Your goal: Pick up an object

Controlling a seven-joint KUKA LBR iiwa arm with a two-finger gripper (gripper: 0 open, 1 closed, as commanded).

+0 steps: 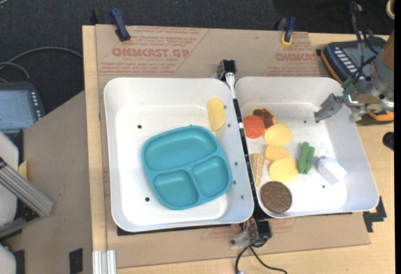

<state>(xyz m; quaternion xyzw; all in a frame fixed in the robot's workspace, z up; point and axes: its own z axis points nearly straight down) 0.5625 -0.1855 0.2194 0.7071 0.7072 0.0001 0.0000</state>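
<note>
toy food (278, 155) — the pickable pile — sits crowded along the left side of the right bin (351, 200), against the divider. the claw (328, 107) hovers over that bin's far right edge; whether it is released or clenched, i cannot tell. open white floor lies between claw and pile. a green piece (306, 158) and a pale block (330, 170) lie toward the middle. the left bin (116, 160) holds a teal tray (186, 166) and a yellow piece (216, 113) — both bins rest on a cardboard sheet (156, 52), dark carpet beyond.

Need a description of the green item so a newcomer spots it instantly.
Look in the right-hand bin, at the toy food heaped by its left wall. The green stick lies on that heap's right edge, beside the yellow pieces: the only green, elongated thing there.
</note>
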